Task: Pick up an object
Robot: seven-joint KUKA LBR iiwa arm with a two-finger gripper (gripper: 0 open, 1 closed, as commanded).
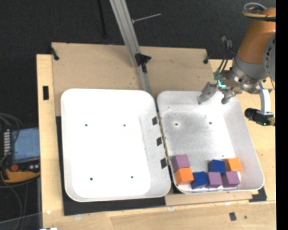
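Gripper [215,96] is seen over the right bin's [201,128] far edge, fingers spread, nothing pinched; blocks [209,172] are clustered at the near edge.

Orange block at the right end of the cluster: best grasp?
Judgement only: take the orange block from above, fingers across its far and near faces. Its far face and right side look open; a blue block crowds its left and a purple block sits close on its near side, so the near finger has little room. The pincer hangs open over the bin's far end.
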